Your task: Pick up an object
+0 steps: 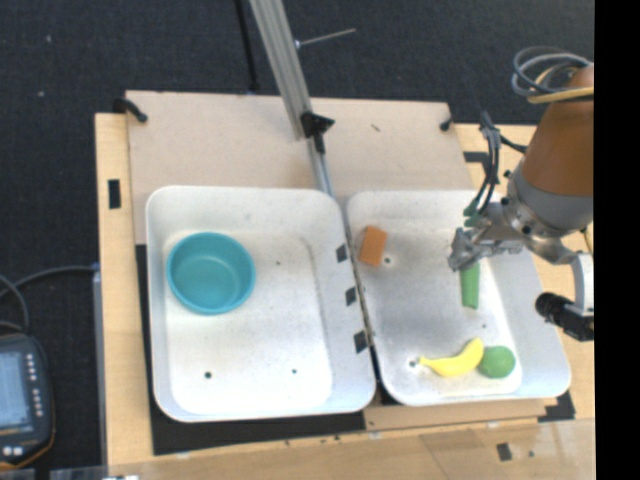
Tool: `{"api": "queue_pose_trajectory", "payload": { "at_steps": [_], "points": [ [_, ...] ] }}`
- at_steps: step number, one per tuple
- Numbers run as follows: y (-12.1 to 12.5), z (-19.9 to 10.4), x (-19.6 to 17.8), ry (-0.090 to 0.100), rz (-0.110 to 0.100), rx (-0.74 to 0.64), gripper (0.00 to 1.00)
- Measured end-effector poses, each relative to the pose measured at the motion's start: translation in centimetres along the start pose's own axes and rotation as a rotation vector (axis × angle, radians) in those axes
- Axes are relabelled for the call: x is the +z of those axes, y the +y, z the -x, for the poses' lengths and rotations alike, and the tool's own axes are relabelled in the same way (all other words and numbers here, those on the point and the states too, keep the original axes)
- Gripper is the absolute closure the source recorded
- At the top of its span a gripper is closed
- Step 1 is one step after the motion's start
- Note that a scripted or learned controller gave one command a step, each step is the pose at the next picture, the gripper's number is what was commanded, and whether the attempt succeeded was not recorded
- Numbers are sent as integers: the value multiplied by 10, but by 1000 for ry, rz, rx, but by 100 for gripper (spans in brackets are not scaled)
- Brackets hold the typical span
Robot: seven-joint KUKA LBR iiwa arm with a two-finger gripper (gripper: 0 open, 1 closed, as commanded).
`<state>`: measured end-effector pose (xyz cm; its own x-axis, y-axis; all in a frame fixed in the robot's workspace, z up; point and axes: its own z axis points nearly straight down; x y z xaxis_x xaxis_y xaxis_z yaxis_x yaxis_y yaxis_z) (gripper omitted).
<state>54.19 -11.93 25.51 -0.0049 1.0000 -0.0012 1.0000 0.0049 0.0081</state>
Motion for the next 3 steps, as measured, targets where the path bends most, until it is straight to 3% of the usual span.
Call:
{"api": "queue_pose_trajectory", "payload": {
  "at_steps": [1,3],
  "points": [
    [-4,-59,-5,3,-6,-4,100],
    [-4,-168,20,2,-9,-2,100]
  ]
}}
